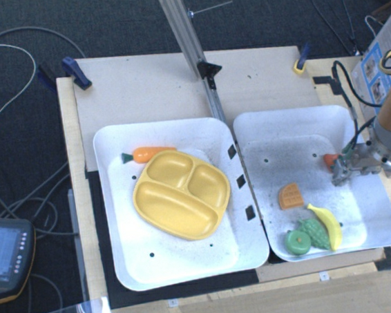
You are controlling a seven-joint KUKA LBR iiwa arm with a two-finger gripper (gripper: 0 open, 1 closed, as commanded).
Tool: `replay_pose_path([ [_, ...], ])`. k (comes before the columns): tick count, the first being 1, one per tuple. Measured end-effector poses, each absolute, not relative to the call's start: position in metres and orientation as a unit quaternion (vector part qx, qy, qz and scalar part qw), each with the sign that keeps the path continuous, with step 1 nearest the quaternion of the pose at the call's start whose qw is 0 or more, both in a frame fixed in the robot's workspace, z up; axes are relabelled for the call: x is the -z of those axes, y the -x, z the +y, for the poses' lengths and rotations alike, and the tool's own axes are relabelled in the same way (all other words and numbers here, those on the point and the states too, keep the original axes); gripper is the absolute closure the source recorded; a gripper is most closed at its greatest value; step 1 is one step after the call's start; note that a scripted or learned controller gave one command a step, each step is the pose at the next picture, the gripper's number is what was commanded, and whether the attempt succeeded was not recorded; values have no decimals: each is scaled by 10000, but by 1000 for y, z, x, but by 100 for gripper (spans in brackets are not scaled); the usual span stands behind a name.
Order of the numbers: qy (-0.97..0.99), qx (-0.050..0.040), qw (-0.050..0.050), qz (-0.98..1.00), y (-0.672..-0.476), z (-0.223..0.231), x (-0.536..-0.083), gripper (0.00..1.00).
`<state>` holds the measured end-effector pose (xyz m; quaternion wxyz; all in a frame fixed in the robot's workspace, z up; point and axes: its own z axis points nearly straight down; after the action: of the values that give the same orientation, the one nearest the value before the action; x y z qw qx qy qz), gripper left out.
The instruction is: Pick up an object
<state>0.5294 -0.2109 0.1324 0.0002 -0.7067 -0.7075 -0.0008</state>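
The gripper (341,172), beside a small orange-red piece (330,160) at the right bin (262,128) far wall, may slip, because I cannot tell its grasp.

No legible text here. A white sheet with blue printed blocks (379,70) sits at the right edge, its print too small to read, and the dark-framed screen device (4,256) at left glows blurred.

Two blue clamps (75,72) grip the counter (140,89) at its far corners. A tablet (4,256) lies left of it, among grey cables (5,61).
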Motion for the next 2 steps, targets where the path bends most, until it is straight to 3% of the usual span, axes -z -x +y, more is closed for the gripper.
replay_pose_path([
  [2, 7063, 17, -36, -7079, -531, -201, -237, 100],
])
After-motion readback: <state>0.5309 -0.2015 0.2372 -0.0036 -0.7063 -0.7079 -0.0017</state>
